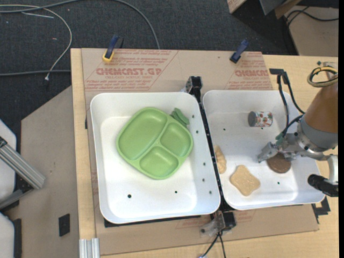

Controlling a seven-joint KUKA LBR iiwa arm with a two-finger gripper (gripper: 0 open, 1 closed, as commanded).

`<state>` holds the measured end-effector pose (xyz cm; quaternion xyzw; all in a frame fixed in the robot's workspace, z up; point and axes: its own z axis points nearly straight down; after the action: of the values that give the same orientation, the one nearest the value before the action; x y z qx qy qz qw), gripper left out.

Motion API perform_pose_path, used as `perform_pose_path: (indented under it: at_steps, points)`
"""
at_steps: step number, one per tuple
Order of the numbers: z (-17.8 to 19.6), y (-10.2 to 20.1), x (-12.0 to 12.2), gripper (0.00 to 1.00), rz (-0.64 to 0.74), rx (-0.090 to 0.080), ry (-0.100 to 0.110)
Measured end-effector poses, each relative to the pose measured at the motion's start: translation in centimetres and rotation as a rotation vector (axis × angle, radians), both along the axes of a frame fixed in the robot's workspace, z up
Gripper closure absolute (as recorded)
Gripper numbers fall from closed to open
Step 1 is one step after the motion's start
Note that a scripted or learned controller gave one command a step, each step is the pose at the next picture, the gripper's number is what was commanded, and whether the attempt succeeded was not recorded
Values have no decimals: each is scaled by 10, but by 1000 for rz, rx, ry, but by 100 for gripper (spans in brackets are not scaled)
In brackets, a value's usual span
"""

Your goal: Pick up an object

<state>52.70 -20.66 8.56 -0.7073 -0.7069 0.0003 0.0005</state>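
Note:
The right bin (236, 104) holds a small can (260, 119) lying on its side near the back. A tan toast-shaped piece (245, 180) lies near the front, and another tan piece (220, 159) rests against the left wall. A brown round disc (280, 165) lies at the right of this bin. My gripper (277, 152) hangs low right over the disc's back edge and hides part of it. The arm, with its orange band (325, 110), comes in from the right.
The left bin (107, 198) holds a green divided plate (155, 142) with a small green item (181, 116) at its back right edge. Blue clamps (112, 48) (239, 51) hold the cardboard base at the back. A black cable (287, 98) runs along the right bin's far right side.

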Motion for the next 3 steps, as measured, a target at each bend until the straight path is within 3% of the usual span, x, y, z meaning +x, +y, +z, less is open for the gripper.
perform_pose_path:
  at_steps: [1, 3]
  points:
    - [11, -1, 2, 100, 0, -3, -5]
    - [115, 4, 11, 100, 2, -2, -6]
